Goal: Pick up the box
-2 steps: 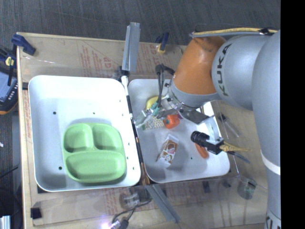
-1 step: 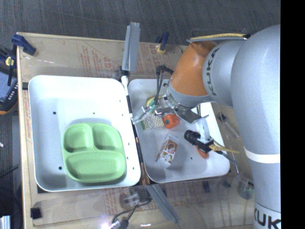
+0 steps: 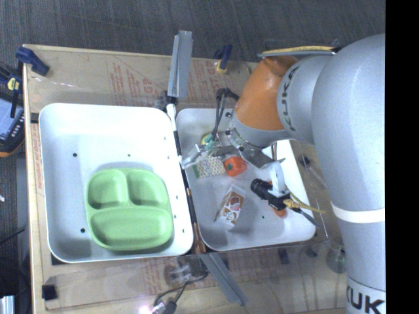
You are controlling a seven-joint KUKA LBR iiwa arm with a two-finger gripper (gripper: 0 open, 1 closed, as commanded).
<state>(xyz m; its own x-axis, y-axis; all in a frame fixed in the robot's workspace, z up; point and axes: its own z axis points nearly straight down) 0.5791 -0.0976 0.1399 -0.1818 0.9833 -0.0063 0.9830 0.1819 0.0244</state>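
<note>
White plastic made up two shallow bins side by side on the table (image 3: 98, 64). The bin on the view's left (image 3: 55, 175) held a green divided tray (image 3: 129, 208) lying flat toward its near side. In the bin on the view's right (image 3: 262, 235) the box (image 3: 230, 208), small, with a brown and white print, lay tilted on the floor near the middle.

The grey arm (image 3: 347, 129) reached in from the right, its orange band (image 3: 262, 103) above the far part of that bin. The tool (image 3: 216, 152) hung low over the bin's far-left part. I could not tell whether it was spread or pressed together. Just beside it lay a small orange-red object (image 3: 234, 165) and a speckled flat piece (image 3: 211, 168). The box sat apart from the tool, nearer the camera, with nothing gripping it.
</note>
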